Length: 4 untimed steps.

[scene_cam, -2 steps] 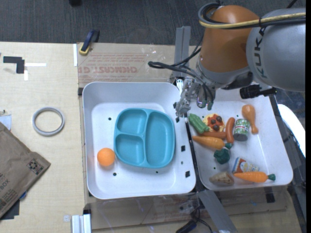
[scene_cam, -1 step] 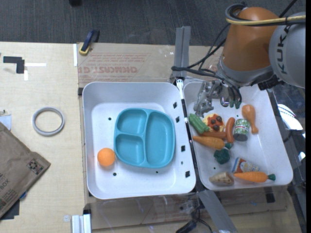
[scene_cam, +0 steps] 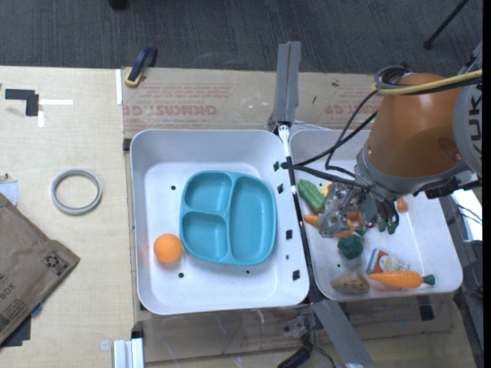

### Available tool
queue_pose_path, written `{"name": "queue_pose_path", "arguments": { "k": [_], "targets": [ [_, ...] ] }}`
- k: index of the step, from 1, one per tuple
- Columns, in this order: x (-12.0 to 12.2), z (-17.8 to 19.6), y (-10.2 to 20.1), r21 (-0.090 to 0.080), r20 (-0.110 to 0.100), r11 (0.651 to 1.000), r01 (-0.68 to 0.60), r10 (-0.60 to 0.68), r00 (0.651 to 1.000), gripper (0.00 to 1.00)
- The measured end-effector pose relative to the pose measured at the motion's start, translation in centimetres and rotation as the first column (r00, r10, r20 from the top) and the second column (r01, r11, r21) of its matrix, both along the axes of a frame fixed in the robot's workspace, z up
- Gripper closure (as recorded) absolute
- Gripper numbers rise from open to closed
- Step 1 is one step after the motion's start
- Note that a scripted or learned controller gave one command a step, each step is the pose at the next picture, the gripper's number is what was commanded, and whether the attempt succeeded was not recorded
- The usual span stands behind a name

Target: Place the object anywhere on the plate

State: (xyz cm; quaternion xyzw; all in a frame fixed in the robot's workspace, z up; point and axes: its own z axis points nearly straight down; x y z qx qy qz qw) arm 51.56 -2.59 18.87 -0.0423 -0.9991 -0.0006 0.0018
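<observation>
A light blue three-compartment plate (scene_cam: pixel 229 218) lies in the left bin (scene_cam: pixel 153 159), with an orange ball (scene_cam: pixel 167 248) beside it at its lower left. In the right bin (scene_cam: pixel 449 263) my gripper (scene_cam: pixel 342 222) hangs low over a cluster of toy food. Just under it sit a small orange piece (scene_cam: pixel 311 220) and a dark green toy (scene_cam: pixel 350 246). A green cucumber-like toy (scene_cam: pixel 311 194) lies to its upper left. The arm's orange wrist band (scene_cam: pixel 418 133) covers the bin's back right.
A carrot (scene_cam: pixel 399 280), a small white and red carton (scene_cam: pixel 383 262) and a tan bread-like piece (scene_cam: pixel 350 284) lie along the right bin's front. A tape ring (scene_cam: pixel 77 191) and a brown box (scene_cam: pixel 27 271) rest on the bench at left. A grey divider post (scene_cam: pixel 288 83) stands between the bins.
</observation>
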Motion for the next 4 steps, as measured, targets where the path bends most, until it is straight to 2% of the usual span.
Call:
{"name": "queue_pose_path", "arguments": {
  "k": [1,2,3,4],
  "targets": [
    [1.1,0.0,7.5,-0.001,0.002,0.995,-0.095,0.095,0.995,1.0],
    [-1.9,-9.6,14.2,0.0,0.011,0.932,-0.362,0.362,0.932,1.0],
    [-2.5,0.0,8.5,0.0,0.003,0.933,-0.361,0.361,0.933,1.0],
    [1.8,3.8,0.5,-0.001,0.003,0.991,-0.133,0.133,0.991,1.0]
  ]
}}
